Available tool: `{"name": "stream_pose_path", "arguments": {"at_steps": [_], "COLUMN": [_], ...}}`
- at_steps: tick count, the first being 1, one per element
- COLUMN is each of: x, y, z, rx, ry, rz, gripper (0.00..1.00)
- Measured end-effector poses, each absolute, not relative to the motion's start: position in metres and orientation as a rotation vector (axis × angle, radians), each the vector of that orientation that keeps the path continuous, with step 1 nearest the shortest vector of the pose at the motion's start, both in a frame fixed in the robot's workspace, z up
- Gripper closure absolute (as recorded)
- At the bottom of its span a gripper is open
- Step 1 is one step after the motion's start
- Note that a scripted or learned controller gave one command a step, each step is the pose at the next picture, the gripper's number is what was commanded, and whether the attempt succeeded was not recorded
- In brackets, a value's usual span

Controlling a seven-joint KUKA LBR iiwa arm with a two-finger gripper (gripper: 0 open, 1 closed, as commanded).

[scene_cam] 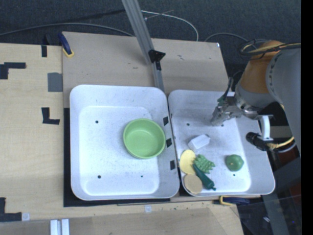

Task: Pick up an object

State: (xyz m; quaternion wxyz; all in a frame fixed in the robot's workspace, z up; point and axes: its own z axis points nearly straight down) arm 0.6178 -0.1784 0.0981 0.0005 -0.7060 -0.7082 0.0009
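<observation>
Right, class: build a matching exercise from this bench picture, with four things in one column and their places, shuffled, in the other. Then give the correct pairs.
Things:
1. green bowl
2. small white block
3. green ball
4. gripper

Places:
A. right bin, near its right wall
B. left bin, by the divide between the bins
C. above the upper part of the right bin
D. middle of the right bin, just above the yellow and green toy pieces

Pairs: 1-B, 2-D, 3-A, 4-C
</observation>
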Motion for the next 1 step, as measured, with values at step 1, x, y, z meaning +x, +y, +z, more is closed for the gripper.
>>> {"name": "stream_pose_path", "arguments": {"at_steps": [1], "x": [0.6173], "y": [-0.1794], "z": [0.1403], "rx": [-2.221], "ry": [-2.224], "rz": [-0.002], "gripper": [1.00]}}
